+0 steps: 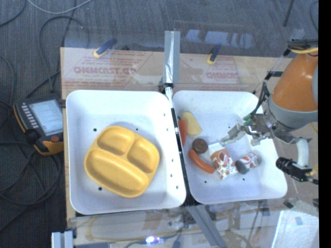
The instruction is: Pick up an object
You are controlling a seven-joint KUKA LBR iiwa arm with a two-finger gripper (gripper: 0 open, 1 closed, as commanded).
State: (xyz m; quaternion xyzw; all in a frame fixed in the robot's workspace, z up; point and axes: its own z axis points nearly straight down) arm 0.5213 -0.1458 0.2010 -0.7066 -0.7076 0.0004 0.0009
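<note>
**End effector over the right bin, toys below**

The arm (296,89) reaches in from the right, its orange band above the wrist, and the end effector (235,135) hangs over the right bin (217,99). Its fingers point left and down toward the bin floor. Whether they are spread or closed cannot be told from this angle, and nothing is seen between them.

The objects lie in the right bin, clustered in its lower left part. A yellow piece (191,123) sits near the divider, with a thin orange-red stick (182,132) just beside it along the bin's left wall. A round brown piece (200,145) lies below the yellow one. A sausage (201,161) lies slantwise under that, touching or nearly touching a small carton (223,163). A little can (246,163) lies on its side just right of the carton.

The left bin (77,118) holds a yellow divided tray (121,160). Both bins rest on the counter (103,68).
</note>
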